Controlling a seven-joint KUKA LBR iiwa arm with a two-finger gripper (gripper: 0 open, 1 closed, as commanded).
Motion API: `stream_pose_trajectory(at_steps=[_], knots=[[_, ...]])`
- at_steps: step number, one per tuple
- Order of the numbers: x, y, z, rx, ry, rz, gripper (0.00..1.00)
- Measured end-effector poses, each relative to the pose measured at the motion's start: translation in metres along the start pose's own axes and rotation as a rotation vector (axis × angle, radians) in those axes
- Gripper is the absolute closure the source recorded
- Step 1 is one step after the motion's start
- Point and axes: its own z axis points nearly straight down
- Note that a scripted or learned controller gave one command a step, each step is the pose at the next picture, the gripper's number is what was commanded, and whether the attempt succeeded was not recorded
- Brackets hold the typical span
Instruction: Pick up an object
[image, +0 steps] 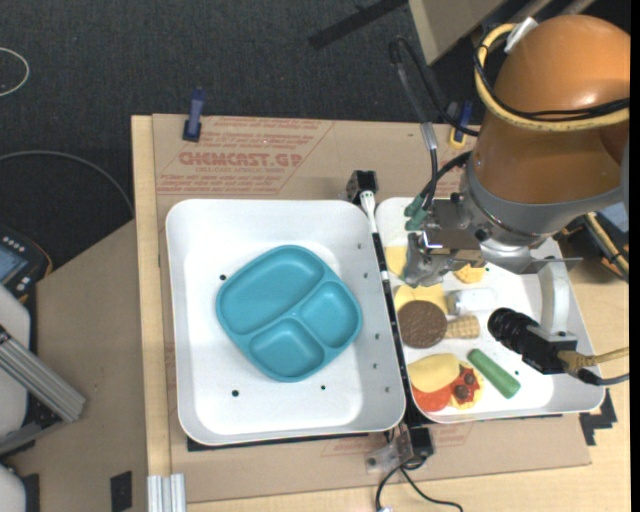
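Gripper (428, 258) low over right bin (560, 400), at its 11 o'clock; grip state hidden. Brown round cookie (421, 321) just below, at 6 o'clock. Blue divided plate (288, 311) centred in left bin (190, 300).

arm (545, 130): bulky rounded housing, glossy orange dome on top, matte grey band beneath it. yellow-sheathed cable looped around the dome's upper edge, with a short white stretch. black cables trailing along the left flank toward the wrist. gripper (425, 262): compact metallic assembly, silver and dark parts, small green fitting near its top.
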Motion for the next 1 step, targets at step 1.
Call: stream_pose_trajectory(at_steps=[1], knots=[[0.0034,0.0014,-0.0144,-0.012,0.002,-0.006,1.00]])
